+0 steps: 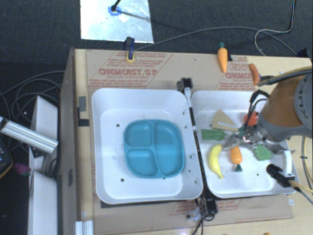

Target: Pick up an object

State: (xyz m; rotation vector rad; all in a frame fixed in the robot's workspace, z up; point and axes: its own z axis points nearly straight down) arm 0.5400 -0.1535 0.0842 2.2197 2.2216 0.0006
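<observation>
Reaching in from the right, the arm [286, 106] hangs its gripper [238, 140] low over the right bin [230, 187], just above the carrot [236, 155] beside the banana [215, 160]; whether anything is grasped, I cannot tell.

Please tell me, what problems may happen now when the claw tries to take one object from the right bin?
The claw is low among crowded items: the toy carrot, banana and green piece lie close together, so it may catch two things or push one aside. The carrot looks small and rounded, so it might slip out. The green scrubber lies partly under the arm, hard to check.
</observation>
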